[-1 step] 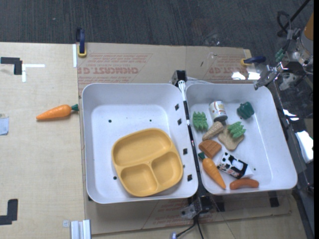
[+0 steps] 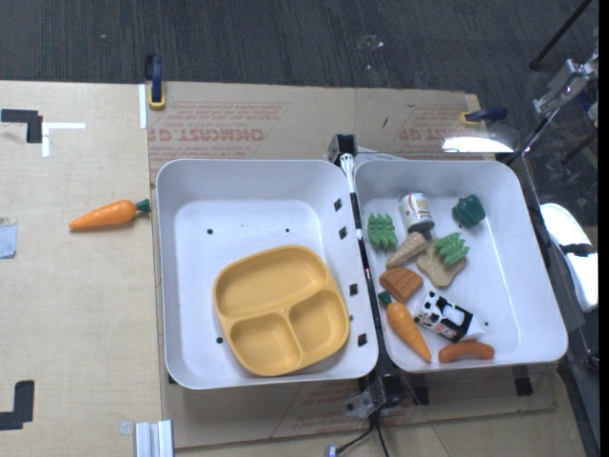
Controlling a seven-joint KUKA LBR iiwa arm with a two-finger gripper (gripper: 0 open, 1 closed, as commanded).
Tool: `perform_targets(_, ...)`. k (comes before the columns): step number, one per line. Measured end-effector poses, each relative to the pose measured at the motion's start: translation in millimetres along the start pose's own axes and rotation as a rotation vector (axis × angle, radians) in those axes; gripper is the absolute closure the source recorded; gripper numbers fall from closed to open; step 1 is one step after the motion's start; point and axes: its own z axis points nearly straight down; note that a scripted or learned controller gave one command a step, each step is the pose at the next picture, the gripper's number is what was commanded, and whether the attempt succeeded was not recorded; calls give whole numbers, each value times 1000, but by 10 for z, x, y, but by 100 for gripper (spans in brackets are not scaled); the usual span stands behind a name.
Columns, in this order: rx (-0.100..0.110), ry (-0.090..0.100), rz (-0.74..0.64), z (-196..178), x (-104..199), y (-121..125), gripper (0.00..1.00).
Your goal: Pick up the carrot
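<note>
Two carrots | bin carrot (image 2: 407,330) lies slanted in right bin (image 2: 533,255), between toast (image 2: 401,283) and sausage (image 2: 466,351) | other carrot (image 2: 105,215) on worktop (image 2: 67,303) | jaws: cannot tell | you should grip across mid-body, clear of cow carton (image 2: 445,316)

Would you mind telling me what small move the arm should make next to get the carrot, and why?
Probably reach in over the right bin and centre above the carrot, which lies flat near the front wall, close beside the black-and-white toy and the sausage.
</note>
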Motion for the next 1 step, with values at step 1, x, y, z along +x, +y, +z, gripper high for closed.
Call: perform_targets(1, -4, -3, -146, -1046, -61, -419, 0)
